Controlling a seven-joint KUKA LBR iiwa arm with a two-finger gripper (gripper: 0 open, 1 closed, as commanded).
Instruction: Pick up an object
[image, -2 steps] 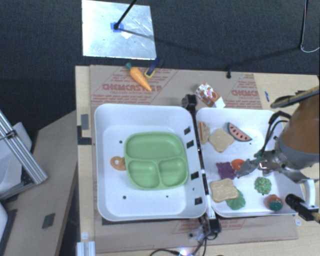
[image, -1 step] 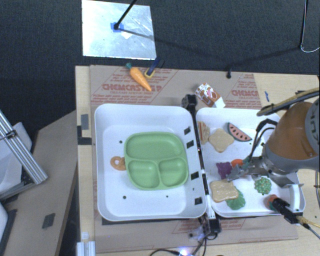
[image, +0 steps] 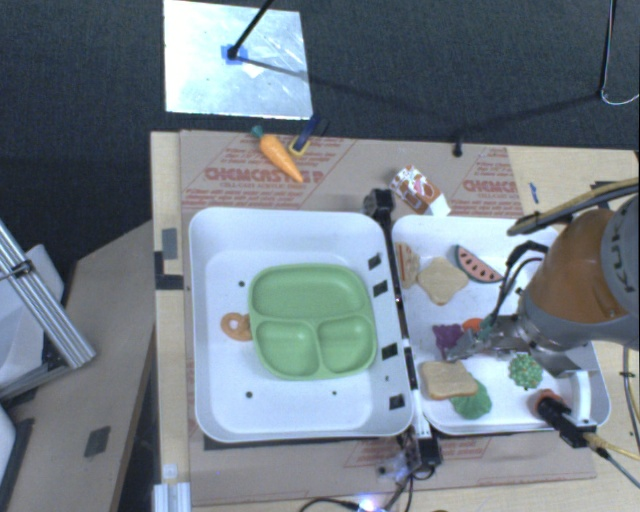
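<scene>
Gripper (image: 462, 345), jaw state indeterminate, sits in right bin (image: 590, 385), purple toy (image: 447, 331) at its 10 o'clock.

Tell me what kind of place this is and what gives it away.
Probably a robot lab's grasping bench, not a kitchen. Two white bins sit side by side on a cardboard-covered bench, toy food such as a watermelon slice and a bread slice is scattered about, and a robot arm reaches in.

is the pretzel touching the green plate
Apart. The camera view shows a strip of white bin floor between the pretzel and the left rim of the green plate.
</scene>
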